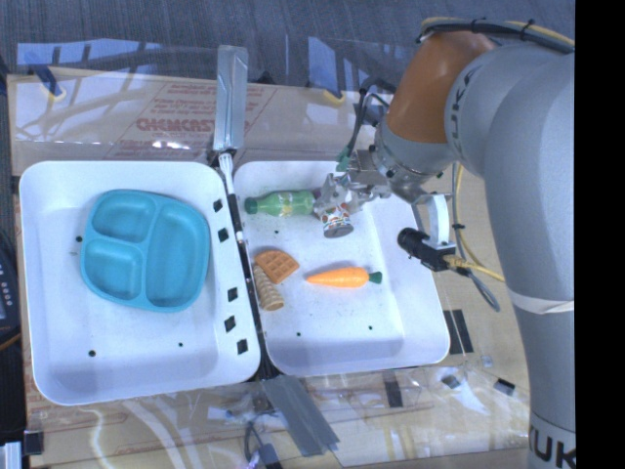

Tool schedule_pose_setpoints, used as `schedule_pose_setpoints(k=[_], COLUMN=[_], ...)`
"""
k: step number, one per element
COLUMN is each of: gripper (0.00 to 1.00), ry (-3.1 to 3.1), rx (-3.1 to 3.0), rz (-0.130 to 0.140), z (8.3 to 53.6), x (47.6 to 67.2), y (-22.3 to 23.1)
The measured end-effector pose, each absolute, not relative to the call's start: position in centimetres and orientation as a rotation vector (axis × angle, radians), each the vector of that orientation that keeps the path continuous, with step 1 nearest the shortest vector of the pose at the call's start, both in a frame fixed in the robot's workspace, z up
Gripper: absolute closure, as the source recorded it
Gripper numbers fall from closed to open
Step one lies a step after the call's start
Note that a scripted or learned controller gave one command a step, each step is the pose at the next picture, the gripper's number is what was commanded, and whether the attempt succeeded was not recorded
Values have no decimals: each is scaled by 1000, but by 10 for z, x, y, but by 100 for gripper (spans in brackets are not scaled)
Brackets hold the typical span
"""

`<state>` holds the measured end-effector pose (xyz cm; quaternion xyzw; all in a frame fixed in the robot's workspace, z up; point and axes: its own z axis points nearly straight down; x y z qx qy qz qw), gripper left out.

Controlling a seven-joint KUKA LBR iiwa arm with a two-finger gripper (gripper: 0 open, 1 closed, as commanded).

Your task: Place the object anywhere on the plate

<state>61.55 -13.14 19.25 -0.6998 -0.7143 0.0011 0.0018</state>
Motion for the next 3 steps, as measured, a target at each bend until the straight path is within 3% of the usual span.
schedule_pose_setpoints(k=[1, 2, 3], gripper=[100, 100, 0], ry=[-2386, -2489, -2487], rx=[-2040, -1909, -1912], rz=[2, 6, 7], z=[193, 190, 190], x=[634, 625, 625], y=[-18, 70, 69])
